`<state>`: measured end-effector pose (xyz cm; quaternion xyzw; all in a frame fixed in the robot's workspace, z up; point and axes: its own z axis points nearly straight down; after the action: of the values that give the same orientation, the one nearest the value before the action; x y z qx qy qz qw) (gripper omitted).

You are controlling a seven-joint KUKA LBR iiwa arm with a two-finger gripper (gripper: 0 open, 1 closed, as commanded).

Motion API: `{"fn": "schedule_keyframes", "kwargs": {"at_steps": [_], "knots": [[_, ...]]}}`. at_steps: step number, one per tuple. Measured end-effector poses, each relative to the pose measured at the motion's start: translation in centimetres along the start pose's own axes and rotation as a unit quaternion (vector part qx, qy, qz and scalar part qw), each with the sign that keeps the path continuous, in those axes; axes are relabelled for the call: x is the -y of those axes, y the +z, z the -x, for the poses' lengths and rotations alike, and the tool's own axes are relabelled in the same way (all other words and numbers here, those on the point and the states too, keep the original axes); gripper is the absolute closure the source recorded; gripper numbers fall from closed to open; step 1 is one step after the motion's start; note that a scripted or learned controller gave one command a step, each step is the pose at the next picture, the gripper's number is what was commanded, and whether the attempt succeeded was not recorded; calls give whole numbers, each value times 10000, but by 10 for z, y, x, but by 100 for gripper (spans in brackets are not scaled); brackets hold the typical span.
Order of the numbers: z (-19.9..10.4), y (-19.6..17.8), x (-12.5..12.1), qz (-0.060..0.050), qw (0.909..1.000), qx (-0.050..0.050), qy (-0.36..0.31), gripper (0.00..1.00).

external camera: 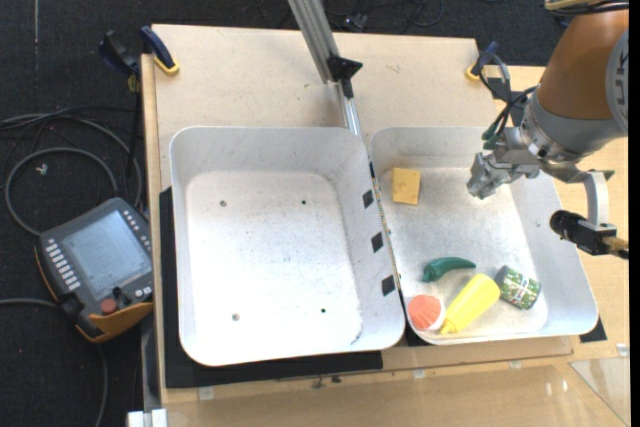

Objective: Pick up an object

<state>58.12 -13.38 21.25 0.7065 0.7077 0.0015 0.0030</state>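
Dark carpet strewn with cables surrounds a pale wooden bench (260,65) that carries two shallow white bins side by side. Nearest the camera, in the front corner of the right bin (560,320), four things are clustered: an orange-red round piece (425,312) by the front left rim, a yellow elongated object (470,302) lying slantwise and touching it, a dark green curved piece (447,267) just behind the yellow one, and a small green-and-white patterned can (519,287) lying on its side to the right. Farther back in the same bin, near the divider, a flat yellow square block (406,185) sits alone, well apart from the cluster. The gripper (482,182) hangs at about that depth, to the right of the block and over bare bin floor, with nothing visible in it; whether it is spread or pressed together I cannot tell. The grey arm with its orange band (585,65) rises behind it toward the right. The left bin (200,155) lies alongside. On the carpet at left rests a teach pendant (95,260), and a slanted aluminium rail (305,0) crosses the back of the bench.
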Motion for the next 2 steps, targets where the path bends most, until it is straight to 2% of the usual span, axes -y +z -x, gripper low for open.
{"fn": "schedule_keyframes", "kwargs": {"at_steps": [1, 2], "knots": [[3, -64, -3, 7, 10000, 2, -5, 100], [-56, -58, 5, -32, 10000, -19, -32, 100]]}}
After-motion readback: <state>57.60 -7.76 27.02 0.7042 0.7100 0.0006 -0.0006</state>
